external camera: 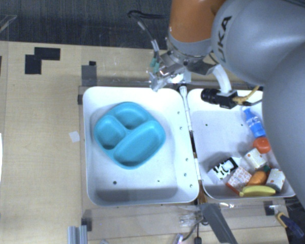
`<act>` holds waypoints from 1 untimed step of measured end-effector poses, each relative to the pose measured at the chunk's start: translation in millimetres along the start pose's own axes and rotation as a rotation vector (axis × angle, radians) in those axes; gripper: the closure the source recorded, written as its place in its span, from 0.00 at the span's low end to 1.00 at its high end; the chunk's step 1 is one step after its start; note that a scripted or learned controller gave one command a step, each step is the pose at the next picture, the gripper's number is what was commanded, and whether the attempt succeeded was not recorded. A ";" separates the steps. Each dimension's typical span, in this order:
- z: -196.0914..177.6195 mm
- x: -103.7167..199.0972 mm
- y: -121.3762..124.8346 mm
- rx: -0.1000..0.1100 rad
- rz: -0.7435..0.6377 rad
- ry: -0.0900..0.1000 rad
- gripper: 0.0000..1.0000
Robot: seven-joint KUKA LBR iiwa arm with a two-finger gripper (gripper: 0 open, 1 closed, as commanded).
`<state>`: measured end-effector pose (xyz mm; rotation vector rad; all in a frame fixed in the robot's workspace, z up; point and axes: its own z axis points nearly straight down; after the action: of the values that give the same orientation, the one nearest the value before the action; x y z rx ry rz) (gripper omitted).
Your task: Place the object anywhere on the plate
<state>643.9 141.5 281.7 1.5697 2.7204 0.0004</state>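
From the overhead camera I see the jaws (160, 75) above the far edge of the left bin (99, 189), though I cannot tell whether they are apart or together. The blue plate (129, 133) sits mid-bin, while a banana (257, 190), bottle (254, 122) and small cartons (239, 177) crowd the right bin's (213, 136) near right corner.

Blue plate (129, 134) (white bins (142, 189))
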 end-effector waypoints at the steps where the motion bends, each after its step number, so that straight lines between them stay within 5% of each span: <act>1: 85.8 57.0 -22.6 0.002 -0.295 0.002 1.00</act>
<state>595.9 179.5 195.8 1.1539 2.9239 -0.0014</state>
